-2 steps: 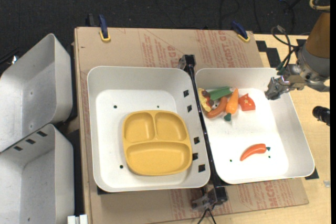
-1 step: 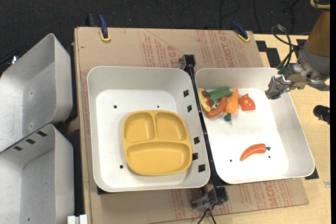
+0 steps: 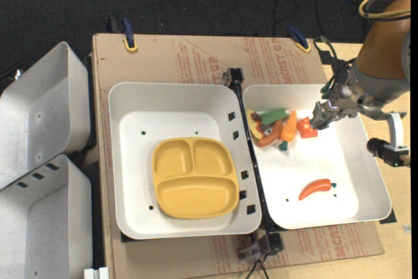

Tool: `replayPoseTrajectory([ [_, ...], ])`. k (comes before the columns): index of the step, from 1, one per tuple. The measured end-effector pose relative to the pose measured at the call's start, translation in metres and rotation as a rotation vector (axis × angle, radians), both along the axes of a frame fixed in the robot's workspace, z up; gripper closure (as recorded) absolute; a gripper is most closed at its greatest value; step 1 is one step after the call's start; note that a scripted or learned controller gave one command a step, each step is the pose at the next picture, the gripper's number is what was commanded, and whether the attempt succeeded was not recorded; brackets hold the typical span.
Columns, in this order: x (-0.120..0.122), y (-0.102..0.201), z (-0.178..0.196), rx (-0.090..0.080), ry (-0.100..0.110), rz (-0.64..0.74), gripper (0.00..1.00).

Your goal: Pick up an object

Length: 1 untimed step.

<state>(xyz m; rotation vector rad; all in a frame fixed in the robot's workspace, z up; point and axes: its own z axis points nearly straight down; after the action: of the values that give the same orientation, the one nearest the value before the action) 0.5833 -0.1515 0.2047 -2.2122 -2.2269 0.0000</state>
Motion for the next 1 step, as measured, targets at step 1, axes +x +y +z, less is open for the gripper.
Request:
replayPoseTrajectory([
  [1, -0.0146, 0.0546, 0.0024, 0.000, 0.000, 0.001, 1.00],
])
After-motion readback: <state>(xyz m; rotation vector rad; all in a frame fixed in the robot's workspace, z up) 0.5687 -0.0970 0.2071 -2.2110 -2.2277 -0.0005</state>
